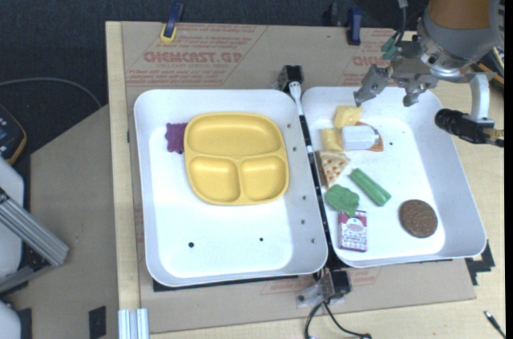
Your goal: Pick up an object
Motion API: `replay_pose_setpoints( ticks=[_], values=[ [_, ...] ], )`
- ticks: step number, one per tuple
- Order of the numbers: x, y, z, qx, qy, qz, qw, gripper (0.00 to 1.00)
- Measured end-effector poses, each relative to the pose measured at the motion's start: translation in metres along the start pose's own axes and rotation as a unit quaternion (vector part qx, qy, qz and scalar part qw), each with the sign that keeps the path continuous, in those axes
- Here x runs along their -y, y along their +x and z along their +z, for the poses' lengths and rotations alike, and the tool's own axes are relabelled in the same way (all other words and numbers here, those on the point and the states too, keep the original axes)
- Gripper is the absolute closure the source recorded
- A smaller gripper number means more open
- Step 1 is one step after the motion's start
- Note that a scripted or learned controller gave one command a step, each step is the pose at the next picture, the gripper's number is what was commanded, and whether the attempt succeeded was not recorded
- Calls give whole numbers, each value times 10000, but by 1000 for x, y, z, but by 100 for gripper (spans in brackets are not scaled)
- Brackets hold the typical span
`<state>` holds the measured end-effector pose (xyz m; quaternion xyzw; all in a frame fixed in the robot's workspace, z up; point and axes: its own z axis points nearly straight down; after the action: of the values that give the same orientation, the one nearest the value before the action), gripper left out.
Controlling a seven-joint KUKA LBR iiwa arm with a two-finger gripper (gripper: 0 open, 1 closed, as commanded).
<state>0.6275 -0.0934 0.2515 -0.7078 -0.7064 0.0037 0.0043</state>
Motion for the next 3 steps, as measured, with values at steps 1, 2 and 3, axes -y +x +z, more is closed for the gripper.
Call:
replay_pose_setpoints(
  ticks=[1, 2, 3],
  values=[
    [-1, 0, -7, 5, -56, -9, 10000, 0],
    [-5, 7, 35, 3, -51, -14, 10000, 0],
    [-13, 1, 90, 2, -40, -4, 10000, 0]
  ],
)
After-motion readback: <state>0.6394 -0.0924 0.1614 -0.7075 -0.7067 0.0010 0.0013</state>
